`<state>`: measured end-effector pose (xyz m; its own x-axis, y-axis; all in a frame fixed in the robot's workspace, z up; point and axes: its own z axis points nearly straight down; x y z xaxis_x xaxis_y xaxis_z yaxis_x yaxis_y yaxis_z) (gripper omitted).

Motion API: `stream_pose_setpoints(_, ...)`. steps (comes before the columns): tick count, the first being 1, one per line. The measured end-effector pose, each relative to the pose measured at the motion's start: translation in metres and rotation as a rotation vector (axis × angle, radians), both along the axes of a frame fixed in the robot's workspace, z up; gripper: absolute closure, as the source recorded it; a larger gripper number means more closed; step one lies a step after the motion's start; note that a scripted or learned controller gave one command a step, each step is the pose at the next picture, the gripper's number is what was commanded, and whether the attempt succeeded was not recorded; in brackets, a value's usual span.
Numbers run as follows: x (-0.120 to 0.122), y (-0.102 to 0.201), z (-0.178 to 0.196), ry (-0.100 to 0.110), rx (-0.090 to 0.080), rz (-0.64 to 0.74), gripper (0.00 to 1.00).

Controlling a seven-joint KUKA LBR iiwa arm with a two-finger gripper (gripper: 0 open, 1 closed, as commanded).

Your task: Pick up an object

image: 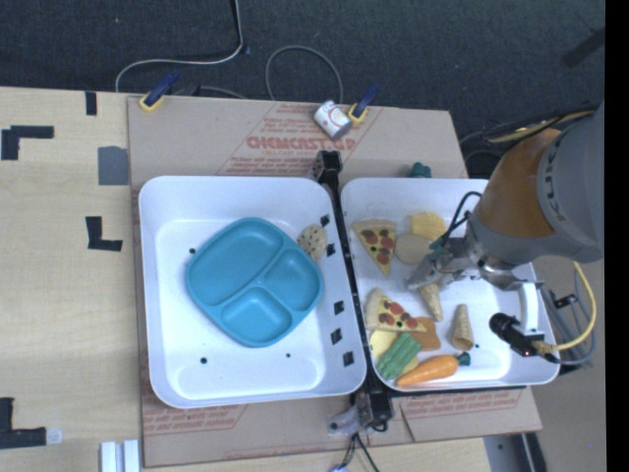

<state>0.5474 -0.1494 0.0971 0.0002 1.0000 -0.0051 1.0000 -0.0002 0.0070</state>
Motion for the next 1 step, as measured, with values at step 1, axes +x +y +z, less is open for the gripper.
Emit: stream_pose_setpoints(1,0.0515,0.0689,0.0932,-0.003,0.006,0.010,1.00)
